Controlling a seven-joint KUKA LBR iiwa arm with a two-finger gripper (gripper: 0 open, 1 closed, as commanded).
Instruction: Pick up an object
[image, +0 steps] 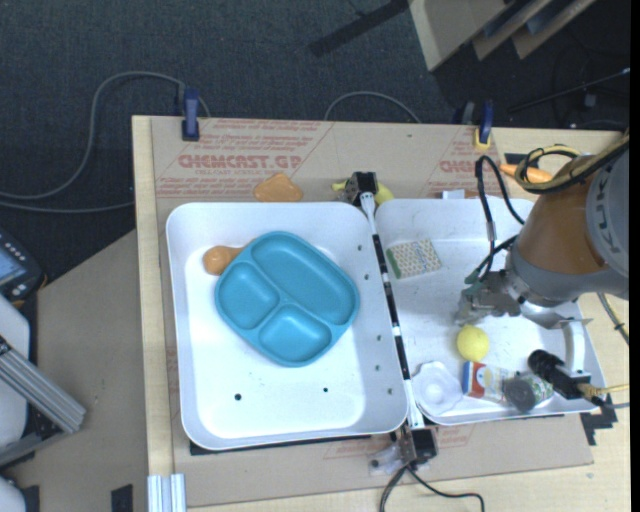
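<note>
My gripper (484, 302) hangs low over the middle of the right bin (450, 215), under the grey arm with its orange band. A yellow ball (473, 343) lies just in front of it, close but apart. A green-and-white patterned square (413, 258) sits at the bin's back left. Along the front edge are a clear plastic cup (435, 384), a small red, white and blue packet (479, 380) and a grey round piece (520, 392). Nothing shows in the gripper's grasp.
The left bin (200, 380) holds a blue divided plate (287, 297) with an orange thing (216, 260) tucked at its back-left edge. Another orange piece (277, 188) lies on the bench behind that bin. Black cables run near the arm at the back right.
</note>
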